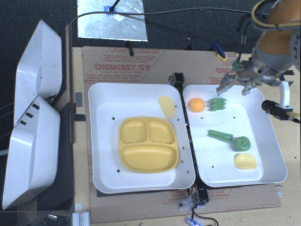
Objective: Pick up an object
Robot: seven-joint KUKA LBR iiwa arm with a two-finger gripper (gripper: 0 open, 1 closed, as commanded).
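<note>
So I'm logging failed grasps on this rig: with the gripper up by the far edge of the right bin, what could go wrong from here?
1. The gripper hangs near the right bin far rim; descending there could clip it.
2. The small green piece lies close beside the orange ball; a grasp may nudge the ball away.
3. The ball is round and could roll out of a pinch.

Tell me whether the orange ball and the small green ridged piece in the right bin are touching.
Apart. The camera view shows a thin strip of white bin floor between the orange ball and the small green ridged piece.
</note>
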